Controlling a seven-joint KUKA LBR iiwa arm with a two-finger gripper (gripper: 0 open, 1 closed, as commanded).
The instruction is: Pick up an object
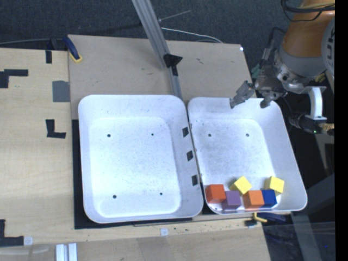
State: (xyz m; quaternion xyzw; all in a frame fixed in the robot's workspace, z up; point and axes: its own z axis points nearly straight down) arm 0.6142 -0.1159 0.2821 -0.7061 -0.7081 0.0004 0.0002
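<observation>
Six small blocks are seen clustered at the near edge of the right bin (pixel 288 145): an orange block (pixel 216 192), a purple block (pixel 233 199), a yellow block (pixel 242 185), a second orange block (pixel 254 199), a blue block (pixel 268 198) and a second yellow block (pixel 276 185). The purple, orange and blue ones are set touching in a row. The left bin (pixel 87 145) is placed just beside the right one on the bench (pixel 109 64). The tool (pixel 251 98) is held above the far rim of the right bin, well apart from the blocks, its two fingers spread with nothing gripped between them.
</observation>
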